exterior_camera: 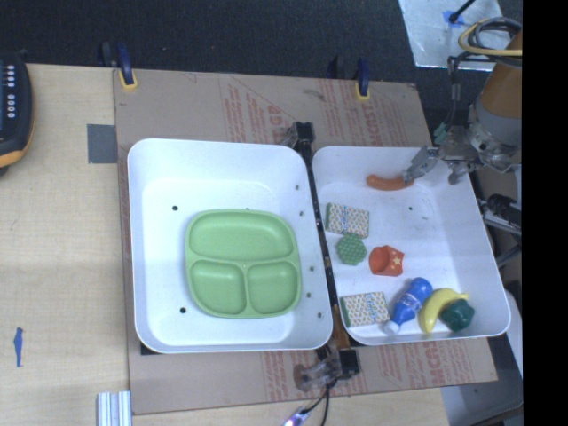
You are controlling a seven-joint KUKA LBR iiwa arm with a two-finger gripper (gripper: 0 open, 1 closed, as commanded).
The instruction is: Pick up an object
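Green three-compartment plastic plate (241,263) sits in the left white bin (151,171), while over in the right white bin (461,229) the long orange sausage-shaped toy (387,182) lies at the far end, touching the gripper (424,165), whose grip I can't make out.

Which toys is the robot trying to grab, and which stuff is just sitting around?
For the job:
claw, right beside the orange sausage
red toy
green ball
blue bottle
banana
two patterned packets

Just lying about:
green divided plate in the left bin
blue clamps
black device
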